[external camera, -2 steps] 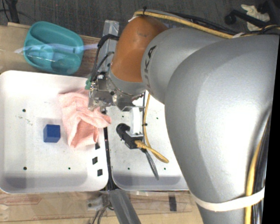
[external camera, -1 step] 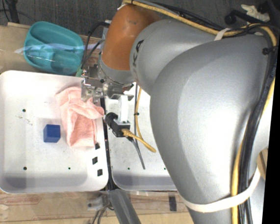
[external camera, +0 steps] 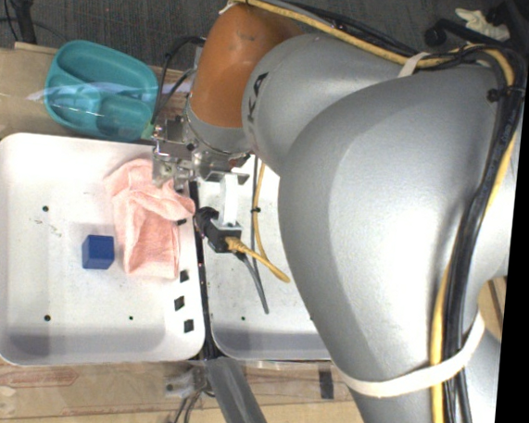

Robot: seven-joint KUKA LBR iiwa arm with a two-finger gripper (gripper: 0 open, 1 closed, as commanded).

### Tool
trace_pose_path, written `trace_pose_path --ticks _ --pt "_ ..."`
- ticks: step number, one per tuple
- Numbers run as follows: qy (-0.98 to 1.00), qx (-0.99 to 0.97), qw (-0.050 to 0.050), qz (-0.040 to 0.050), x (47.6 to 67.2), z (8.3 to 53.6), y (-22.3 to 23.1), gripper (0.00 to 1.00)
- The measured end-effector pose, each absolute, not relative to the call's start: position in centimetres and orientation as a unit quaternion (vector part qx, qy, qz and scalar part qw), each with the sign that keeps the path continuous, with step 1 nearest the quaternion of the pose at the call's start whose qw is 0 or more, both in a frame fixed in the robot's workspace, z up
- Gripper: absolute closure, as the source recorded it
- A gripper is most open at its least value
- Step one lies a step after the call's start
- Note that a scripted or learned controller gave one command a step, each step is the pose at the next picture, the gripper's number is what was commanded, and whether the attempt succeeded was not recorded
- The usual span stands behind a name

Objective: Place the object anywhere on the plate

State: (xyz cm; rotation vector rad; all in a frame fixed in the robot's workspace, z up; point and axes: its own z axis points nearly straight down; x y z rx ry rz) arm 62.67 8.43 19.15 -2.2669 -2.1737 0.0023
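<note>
A teal plate point(external camera: 100, 88) rests tilted at the far left corner of the left bin point(external camera: 12, 321), mostly outside its rim. In that bin a crumpled pink cloth point(external camera: 151, 228) lies toward the right wall, and a small blue cube point(external camera: 98, 251) sits just to its left. My gripper point(external camera: 173, 171) hangs below the orange wrist band, right at the cloth's upper right edge. The cloth is bunched up against it, so its tip is hard to read.
The grey arm point(external camera: 385, 218) covers most of the right bin point(external camera: 261, 340), where a yellow cable and a dark connector hang near the shared wall. Wooden bench edges frame both bins.
</note>
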Motion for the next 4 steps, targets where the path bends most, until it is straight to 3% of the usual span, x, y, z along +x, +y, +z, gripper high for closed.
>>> trace_pose_path --ticks 1,2,3,4 --pt "-0.676 -0.737 0.002 0.003 61.3 19.0 8.5 1.0" --pt "-0.667 -0.745 0.003 0.0029 60.7 18.6 12.8 1.0" --pt "-0.688 -0.726 0.001 0.0022 55.3 14.6 16.5 1.0" --pt "-0.768 -0.641 0.0 0.0002 56.9 19.2 9.2 1.0"
